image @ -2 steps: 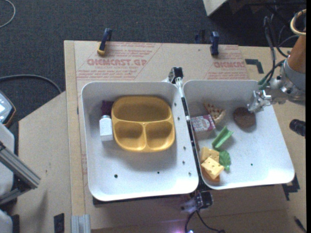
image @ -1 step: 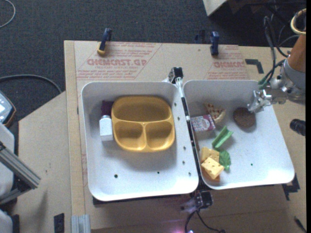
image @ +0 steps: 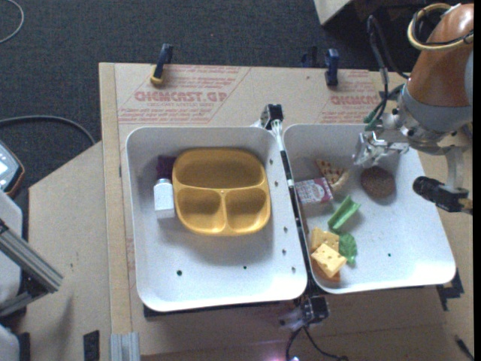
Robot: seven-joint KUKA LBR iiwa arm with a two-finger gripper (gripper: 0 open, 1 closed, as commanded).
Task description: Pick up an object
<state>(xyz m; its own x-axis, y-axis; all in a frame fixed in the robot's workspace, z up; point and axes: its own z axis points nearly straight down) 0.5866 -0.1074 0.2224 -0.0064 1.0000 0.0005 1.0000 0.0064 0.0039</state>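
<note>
Cheese wedges (image: pixel 328 258) at lower right lie unpicked; jaws (image: pixel 370 150) hover by brown disc (image: pixel 378 182), their state unclear

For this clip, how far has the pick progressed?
Done: the end effector has reached the right bin, by its far edge. In hand: nothing visibly held; it sits just left of the brown round item. Left: grasping and lifting an object; cheese pieces and green pieces lie untouched.
</note>
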